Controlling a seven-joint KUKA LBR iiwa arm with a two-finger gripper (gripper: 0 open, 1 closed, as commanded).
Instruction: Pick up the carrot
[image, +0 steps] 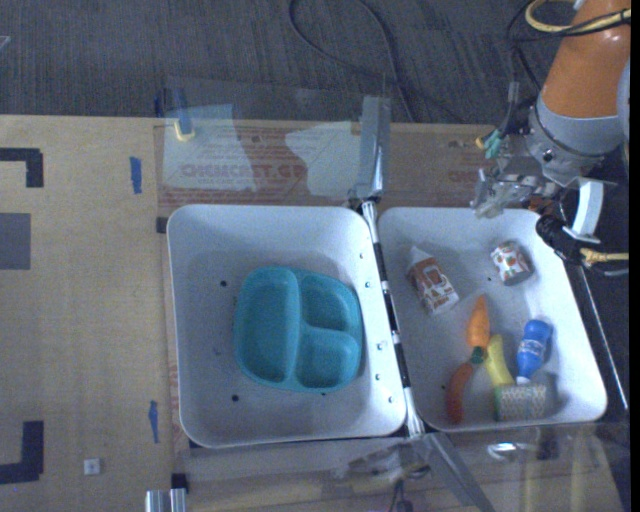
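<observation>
The carrot (480, 322) lies in the right bin (585, 330), between a carton (432, 284) and a blue bottle (534, 347). The gripper (497, 196) hovers over the bin's far rim — its state I cannot tell.

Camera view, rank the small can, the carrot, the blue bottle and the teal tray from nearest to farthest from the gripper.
1. small can, upper right bin, just below the gripper
2. carrot, middle of that bin
3. blue bottle, lower right of that bin
4. teal tray, in the left bin
</observation>
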